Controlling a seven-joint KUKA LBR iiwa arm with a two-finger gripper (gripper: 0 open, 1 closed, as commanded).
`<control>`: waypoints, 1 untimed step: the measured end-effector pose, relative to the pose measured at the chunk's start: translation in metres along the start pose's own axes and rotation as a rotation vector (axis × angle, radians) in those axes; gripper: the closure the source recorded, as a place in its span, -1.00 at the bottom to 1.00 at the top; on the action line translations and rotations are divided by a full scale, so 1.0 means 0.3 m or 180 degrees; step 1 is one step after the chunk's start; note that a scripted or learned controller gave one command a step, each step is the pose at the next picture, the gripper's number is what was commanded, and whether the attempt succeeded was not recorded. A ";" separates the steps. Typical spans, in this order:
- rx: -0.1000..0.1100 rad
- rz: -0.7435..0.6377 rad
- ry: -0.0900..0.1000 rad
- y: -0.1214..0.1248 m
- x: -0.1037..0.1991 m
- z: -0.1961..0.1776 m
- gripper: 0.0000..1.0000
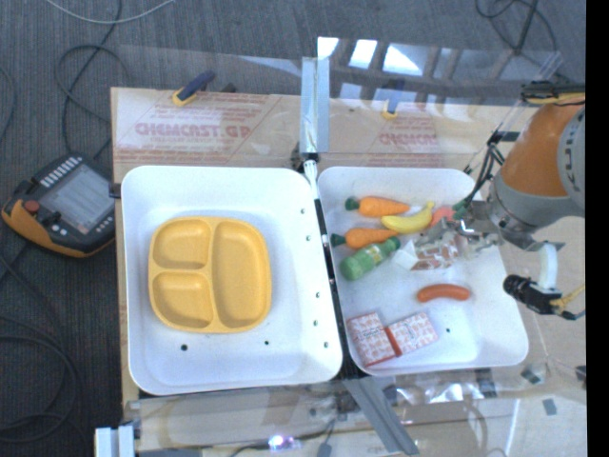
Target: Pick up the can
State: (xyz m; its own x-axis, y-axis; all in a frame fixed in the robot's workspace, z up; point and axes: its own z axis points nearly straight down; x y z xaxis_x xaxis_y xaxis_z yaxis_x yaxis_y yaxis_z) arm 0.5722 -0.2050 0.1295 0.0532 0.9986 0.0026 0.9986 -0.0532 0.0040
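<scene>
Beyond the red-and-white packets, the mottled silvery can lies beside the gripper, grip unclear.

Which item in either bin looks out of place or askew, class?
The green bottle in the right bin lies on its side, tilted, rather than standing. The carrots, banana and sausage lie scattered loosely. The yellow tray in the left bin sits flat and tidy. Nothing looks spilled or broken.

Faint mirrored red lettering, perhaps "CHEMCAST", on the clear sheet, similar smaller unreadable print at right
</scene>
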 end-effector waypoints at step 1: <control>-0.0086 0.0014 -0.0028 0.019 0.044 0.051 -1.00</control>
State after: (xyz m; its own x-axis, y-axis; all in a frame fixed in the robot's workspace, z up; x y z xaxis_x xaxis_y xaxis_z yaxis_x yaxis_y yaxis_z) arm 0.5787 -0.1922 0.1144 0.0578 0.9983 -0.0062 0.9979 -0.0576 0.0309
